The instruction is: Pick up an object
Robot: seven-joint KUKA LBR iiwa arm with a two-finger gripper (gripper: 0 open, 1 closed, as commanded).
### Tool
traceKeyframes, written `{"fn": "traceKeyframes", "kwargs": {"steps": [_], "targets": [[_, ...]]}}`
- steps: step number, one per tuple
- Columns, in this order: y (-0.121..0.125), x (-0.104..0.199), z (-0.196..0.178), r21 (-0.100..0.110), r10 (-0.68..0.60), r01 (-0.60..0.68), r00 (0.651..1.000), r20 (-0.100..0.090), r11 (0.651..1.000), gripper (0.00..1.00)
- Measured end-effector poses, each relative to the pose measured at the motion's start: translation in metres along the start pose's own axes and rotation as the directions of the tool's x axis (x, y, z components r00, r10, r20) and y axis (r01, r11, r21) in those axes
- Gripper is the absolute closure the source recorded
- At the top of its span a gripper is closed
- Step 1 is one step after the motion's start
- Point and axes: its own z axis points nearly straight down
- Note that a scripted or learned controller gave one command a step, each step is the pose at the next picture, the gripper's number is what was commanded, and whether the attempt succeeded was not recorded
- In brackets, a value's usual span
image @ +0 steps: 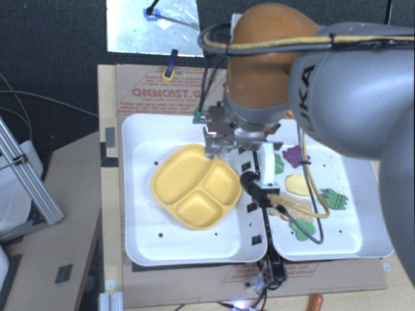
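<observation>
One fixed camera looks down from above at a slant, close enough that both white bins (139, 238) fill the middle of the frame, while the grey and orange arm (337, 89) comes in from the right and looms large across the top.

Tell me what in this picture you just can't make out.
- Gripper: in the camera view the arm's wrist covers it, so whether it holds anything is unclear.
- Right bin: the arm hides its far corner; the purple toy and green toy are too small to identify.
- Yellow divided plate: its far rim runs under the gripper.
</observation>
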Motion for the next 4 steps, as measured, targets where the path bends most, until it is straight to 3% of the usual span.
{"fn": "traceKeyframes", "kwargs": {"steps": [1, 4], "targets": [[-0.026, -0.008, -0.104, -0.019, -0.008, 0.008, 1.0, -0.007, 1.0, 1.0], [-0.025, -0.006, -0.13, -0.018, -0.022, 0.022, 1.0, -0.005, 1.0, 1.0]]}}
